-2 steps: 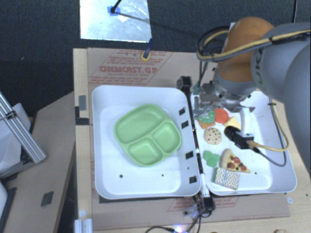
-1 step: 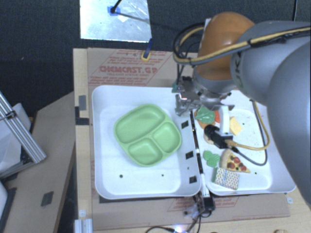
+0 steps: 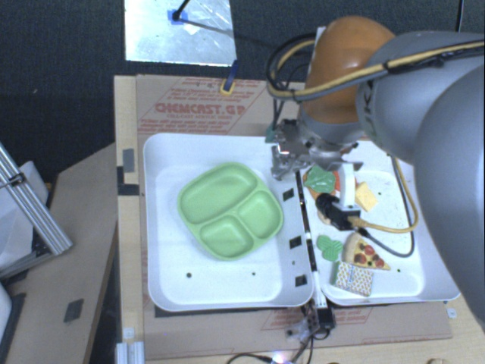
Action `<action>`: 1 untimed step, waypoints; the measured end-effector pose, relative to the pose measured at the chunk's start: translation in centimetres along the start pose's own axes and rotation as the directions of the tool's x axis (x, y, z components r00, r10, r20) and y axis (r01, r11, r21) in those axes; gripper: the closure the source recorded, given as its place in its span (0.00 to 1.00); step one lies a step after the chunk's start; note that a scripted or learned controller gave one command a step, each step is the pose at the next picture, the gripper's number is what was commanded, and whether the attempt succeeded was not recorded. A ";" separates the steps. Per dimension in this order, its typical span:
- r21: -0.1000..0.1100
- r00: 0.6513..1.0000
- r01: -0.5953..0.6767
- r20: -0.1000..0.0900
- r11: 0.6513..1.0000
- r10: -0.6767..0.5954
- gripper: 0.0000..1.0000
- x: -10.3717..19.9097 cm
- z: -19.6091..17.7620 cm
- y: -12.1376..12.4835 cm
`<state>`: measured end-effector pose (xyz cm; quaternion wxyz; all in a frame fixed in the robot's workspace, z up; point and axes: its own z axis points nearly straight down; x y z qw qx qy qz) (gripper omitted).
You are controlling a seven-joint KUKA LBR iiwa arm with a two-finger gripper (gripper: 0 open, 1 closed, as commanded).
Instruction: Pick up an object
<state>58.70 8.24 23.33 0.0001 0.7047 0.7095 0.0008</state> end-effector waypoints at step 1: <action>0.001 1.000 -0.005 0.001 1.000 0.005 1.00 -0.2 1.6 0.4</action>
